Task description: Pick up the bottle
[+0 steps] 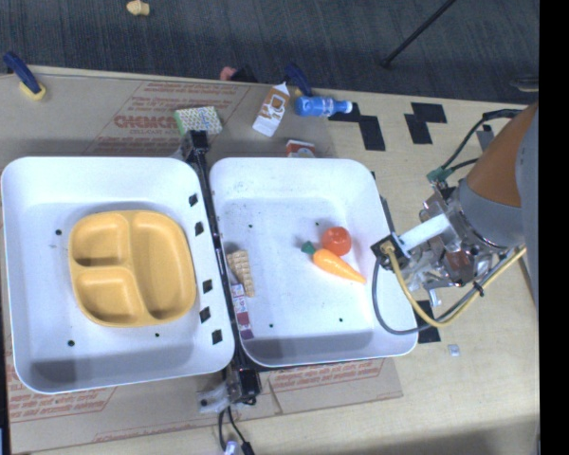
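while taking stock from left to right, with the right bin (266, 183) as my landmark: item one, left bin (28, 188), touching the right bin's left wall, holding a yellow divided plate (133, 265). item two, green sponge (198, 118), on the bench just beyond the right bin's far-left corner. item three, small carton (271, 110), beyond the right bin's far rim. item four, waffle piece (240, 271), inside the right bin against its left wall. item five, blue bottle (321, 106), lying on its side on the bench beyond the right bin's far rim, just right of the carton. item six, carrot (336, 264) and tomato (337, 239), touching, inside the right bin toward its right wall. item seven, my gripper (434, 275), outside the right bin's right wall, among looped cables; finger spread not discernible.
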You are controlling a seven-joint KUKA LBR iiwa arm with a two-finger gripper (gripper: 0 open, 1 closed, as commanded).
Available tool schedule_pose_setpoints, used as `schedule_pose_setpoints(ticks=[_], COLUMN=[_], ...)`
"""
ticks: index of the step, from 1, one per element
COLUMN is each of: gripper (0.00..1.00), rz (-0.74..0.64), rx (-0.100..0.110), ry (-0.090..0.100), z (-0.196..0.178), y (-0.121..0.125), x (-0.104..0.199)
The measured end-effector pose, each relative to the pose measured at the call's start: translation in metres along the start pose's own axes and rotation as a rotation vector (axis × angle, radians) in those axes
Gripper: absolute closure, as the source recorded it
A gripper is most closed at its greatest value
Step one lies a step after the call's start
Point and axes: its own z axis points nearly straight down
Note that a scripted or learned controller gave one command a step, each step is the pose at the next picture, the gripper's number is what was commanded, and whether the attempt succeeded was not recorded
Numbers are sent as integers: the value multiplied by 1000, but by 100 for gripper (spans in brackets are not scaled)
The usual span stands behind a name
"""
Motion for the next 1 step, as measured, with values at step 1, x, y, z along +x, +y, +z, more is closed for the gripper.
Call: schedule_pose_setpoints(ticks=[1], gripper=[100], rz=[0], rx=[1], ry=[0], z=[4], y=[0], x=[0])
